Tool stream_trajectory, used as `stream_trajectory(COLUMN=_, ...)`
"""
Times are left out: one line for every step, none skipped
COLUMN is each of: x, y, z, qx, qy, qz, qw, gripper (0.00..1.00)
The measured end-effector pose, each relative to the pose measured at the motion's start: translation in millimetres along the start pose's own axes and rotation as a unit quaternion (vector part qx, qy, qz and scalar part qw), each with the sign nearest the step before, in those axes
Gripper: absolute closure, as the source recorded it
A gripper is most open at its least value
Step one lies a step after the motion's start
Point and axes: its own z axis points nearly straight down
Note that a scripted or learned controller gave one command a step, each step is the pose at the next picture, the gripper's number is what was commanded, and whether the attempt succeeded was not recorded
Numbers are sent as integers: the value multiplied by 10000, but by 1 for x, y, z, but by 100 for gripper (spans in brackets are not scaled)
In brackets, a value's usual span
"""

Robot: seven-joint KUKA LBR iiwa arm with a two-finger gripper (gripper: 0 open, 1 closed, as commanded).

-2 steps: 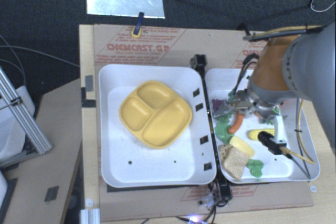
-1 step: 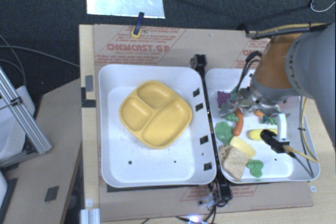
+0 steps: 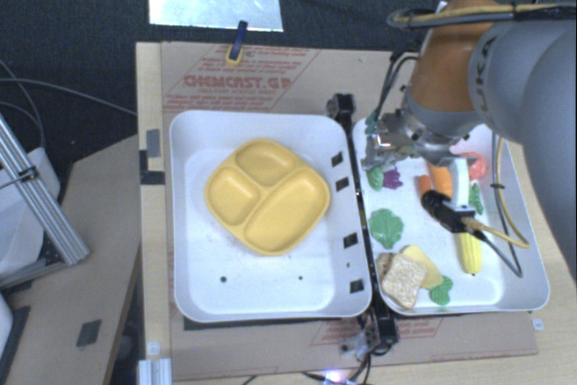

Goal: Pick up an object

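Observation:
The right bin point(image 3: 523, 284) holds several toy foods. My gripper point(image 3: 383, 158) hangs low over the bin's far left corner, under the orange-banded wrist point(image 3: 446, 68). Purple grapes point(image 3: 393, 178) and a small green piece point(image 3: 372, 179) lie right below and in front of it; whether it touches them I cannot tell. Nearer the front lie a green leaf point(image 3: 386, 226), an orange carrot point(image 3: 424, 186), a yellow corn cob point(image 3: 470, 252), a slice of bread point(image 3: 402, 280), a cheese wedge point(image 3: 425, 265) and a small green sprig point(image 3: 441, 292).
The left bin point(image 3: 194, 284) holds a yellow divided plate point(image 3: 267, 195). A black divider with clips point(image 3: 356, 194) separates the bins. The arm's grey body point(image 3: 532, 95) covers the right bin's far right. A black and yellow cable point(image 3: 487, 234) trails across the foods.

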Motion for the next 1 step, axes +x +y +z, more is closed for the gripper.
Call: stream_trajectory(x=89, y=-37, z=-8, qx=48, qy=9, qz=-5, qw=10000, gripper=100)
